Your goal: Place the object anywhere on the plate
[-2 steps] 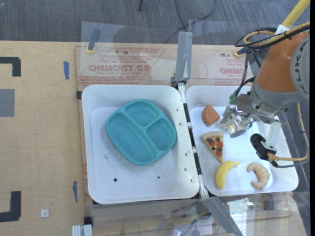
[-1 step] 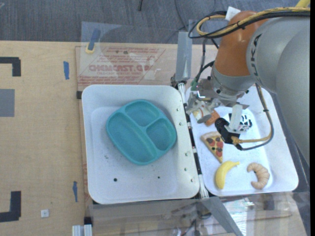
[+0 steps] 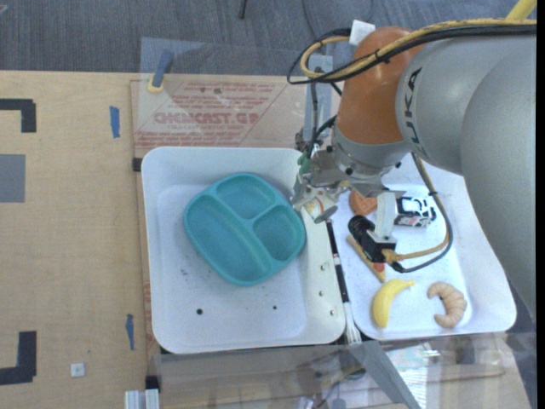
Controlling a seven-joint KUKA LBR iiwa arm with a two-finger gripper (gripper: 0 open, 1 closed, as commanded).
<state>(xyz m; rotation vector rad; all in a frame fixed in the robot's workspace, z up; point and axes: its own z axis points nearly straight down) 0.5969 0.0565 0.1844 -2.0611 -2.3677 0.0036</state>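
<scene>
The gripper (image 3: 313, 196) hung right over the wall (image 3: 328, 267) between the two bins, just beside the right rim of the teal plate (image 3: 243, 228). Honestly couldn't tell if it was spread apart or pinched on anything. The plate sat in the left bin (image 3: 166, 301), its right edge near that wall, with bare floor along the near side. The banana (image 3: 388, 302), croissant (image 3: 449, 303) and white-and-black toy (image 3: 416, 211) lay in the right bin (image 3: 481, 271), apart from the plate.
</scene>
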